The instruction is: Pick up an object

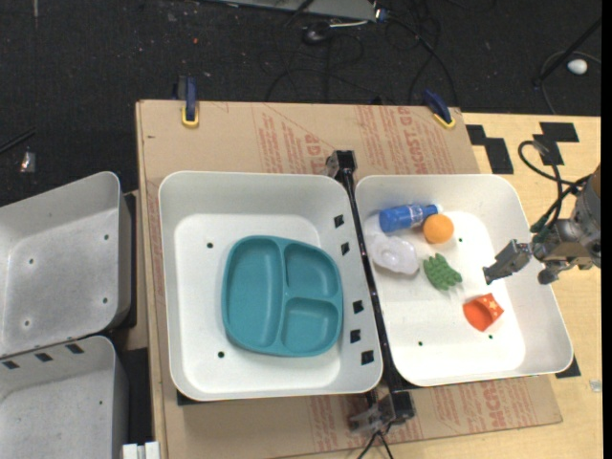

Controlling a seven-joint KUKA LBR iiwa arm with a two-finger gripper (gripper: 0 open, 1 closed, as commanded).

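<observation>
five small objects lie in the right white bin (497, 194). the red plastic piece (484, 311) sits near its right edge, just below-left of the robot's jaws, which i cannot tell apart or together.

Two shallow white plastic bins sit side by side on a brown cardboard-covered bench (287, 132). Left bin (186, 208): one teal three-compartment plastic tray (282, 295). Right bin (497, 352): blue cylindrical bottle (406, 217), orange ball (438, 228) touching the bottle's end, translucent white lump (396, 253), green ridged toy (442, 273), small red-orange block (483, 311). Two-finger gripper (524, 264) at the right bin's right wall, above the block, nothing between its fingers.
</observation>
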